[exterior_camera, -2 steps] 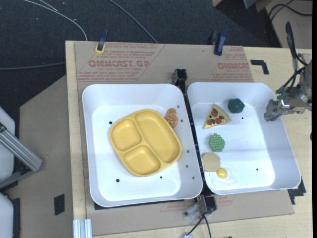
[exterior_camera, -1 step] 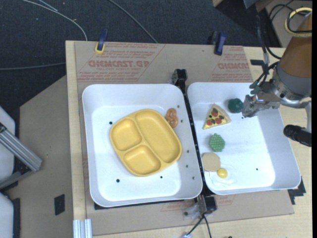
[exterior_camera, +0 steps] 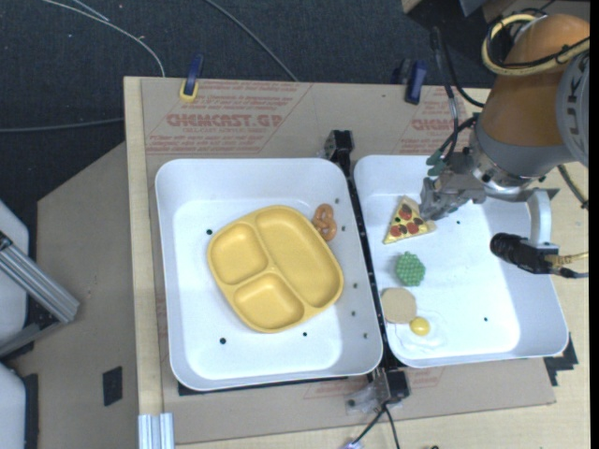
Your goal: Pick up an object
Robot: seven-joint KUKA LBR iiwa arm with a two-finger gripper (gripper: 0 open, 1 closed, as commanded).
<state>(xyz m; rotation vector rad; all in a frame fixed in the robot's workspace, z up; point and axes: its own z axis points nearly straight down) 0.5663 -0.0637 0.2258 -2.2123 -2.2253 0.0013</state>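
In the right bin (exterior_camera: 505,316) lie a toy pizza slice (exterior_camera: 407,222), a green knobbly ball (exterior_camera: 409,268), a tan round disc (exterior_camera: 399,304) and a fried egg (exterior_camera: 423,331). My gripper (exterior_camera: 436,200) reaches in from the right and hangs low over the pizza slice's upper right corner, touching or nearly touching it. A small brown pretzel (exterior_camera: 325,221) rests in the left bin (exterior_camera: 187,325), beside the yellow divided plate (exterior_camera: 273,267).
A black cylindrical part with a cable (exterior_camera: 520,252) juts over the right bin's right side. The arm's orange and grey body (exterior_camera: 533,92) looms above the right bin's far corner. Bare white floor shows right of the toys.
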